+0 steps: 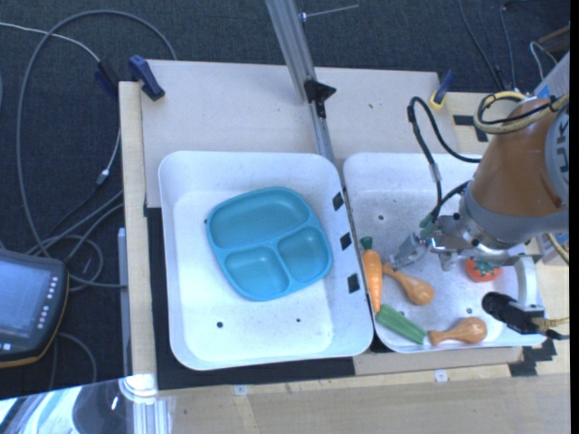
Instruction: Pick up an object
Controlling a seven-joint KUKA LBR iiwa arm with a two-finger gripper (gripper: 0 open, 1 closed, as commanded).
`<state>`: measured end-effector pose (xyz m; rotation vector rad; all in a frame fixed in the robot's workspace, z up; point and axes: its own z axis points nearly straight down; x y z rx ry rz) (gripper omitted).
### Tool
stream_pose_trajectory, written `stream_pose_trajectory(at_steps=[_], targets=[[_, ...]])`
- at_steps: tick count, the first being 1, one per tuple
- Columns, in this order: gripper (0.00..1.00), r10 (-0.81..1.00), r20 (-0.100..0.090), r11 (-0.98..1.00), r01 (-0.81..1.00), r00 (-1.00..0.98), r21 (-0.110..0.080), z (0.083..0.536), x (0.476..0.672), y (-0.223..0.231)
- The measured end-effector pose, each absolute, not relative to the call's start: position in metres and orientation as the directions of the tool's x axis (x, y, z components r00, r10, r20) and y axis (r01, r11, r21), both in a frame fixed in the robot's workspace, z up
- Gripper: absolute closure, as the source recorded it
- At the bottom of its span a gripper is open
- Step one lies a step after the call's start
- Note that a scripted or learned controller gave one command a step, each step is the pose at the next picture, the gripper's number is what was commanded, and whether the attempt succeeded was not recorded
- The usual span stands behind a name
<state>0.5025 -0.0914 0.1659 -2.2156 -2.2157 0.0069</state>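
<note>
My claw hangs over the middle of the right bin, low above its floor. From this slanted view I cannot tell if it is spread or pressed together, and I see nothing between its tips. It is just above and right of one toy gourd, but I cannot tell if it touches it.

I count the things in this bin. There is one carrot: it lies beside the left wall, its long axis runs nearly up-down in the view, the green top is at the upper end and the tip points to the near edge. There are two tan gourds. The first gourd lies slanted, its thin neck points up-left toward the carrot and its thick end points down-right. The second gourd lies near the front wall, almost level, with the thin neck to the left and the thick end to the right. One green stick-shaped toy lies between the carrot tip and the second gourd, slanted down-right. One small red-orange thing is partly hidden under my wrist.

The left bin holds one blue plate with three compartments.

My arm comes in from the right, and its orange band is above the wrist, bent downward over the bin.
</note>
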Motion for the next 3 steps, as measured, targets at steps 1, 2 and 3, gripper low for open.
stream_pose_trajectory(at_steps=[1, 2, 3], targets=[[0.00, 1.000, 0.003, 0.000, 1.000, 0.000, -0.008, 0.123, 0.501, -0.092], [1.00, 1.000, 0.002, 0.000, 1.000, 0.000, 0.001, 0.137, 0.503, -0.092], [1.00, 1.000, -0.001, 0.000, 1.000, 0.000, 0.006, 0.184, 0.500, -0.100]])
